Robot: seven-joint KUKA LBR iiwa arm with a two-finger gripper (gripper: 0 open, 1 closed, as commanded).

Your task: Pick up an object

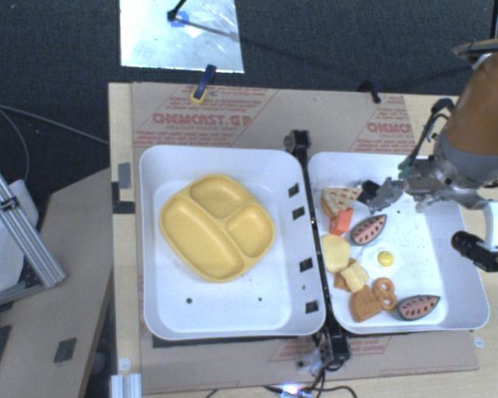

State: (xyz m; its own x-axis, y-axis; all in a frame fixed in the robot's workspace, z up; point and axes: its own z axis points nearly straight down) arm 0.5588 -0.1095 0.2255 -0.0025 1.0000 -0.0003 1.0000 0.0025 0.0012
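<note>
The arm (481, 114) enters from 3 o'clock and hangs over the right bin (473, 301). Its gripper (380, 194) sits over that bin's 11 o'clock area, just beside the sandwich wedge (340, 197); whether it is released or clenched cannot be told, and nothing shows in its grip.

The food toys crowd the right bin's 9 o'clock side. An orange carrot piece (341, 220) lies below the wedge, with a brown grilled slice (368, 229) at its 3 o'clock. Further down lie a yellow block (335, 252), a smaller yellow piece (354, 277), a fried egg (385, 259), a pretzel (383, 288), a brown cookie (365, 305) and a second grilled slice (418, 306) near 5 o'clock.

The left bin (170, 309) holds a yellow divided plate (217, 227) at its middle. Both bins rest on cardboard (257, 114) on the tabletop (75, 255).
</note>
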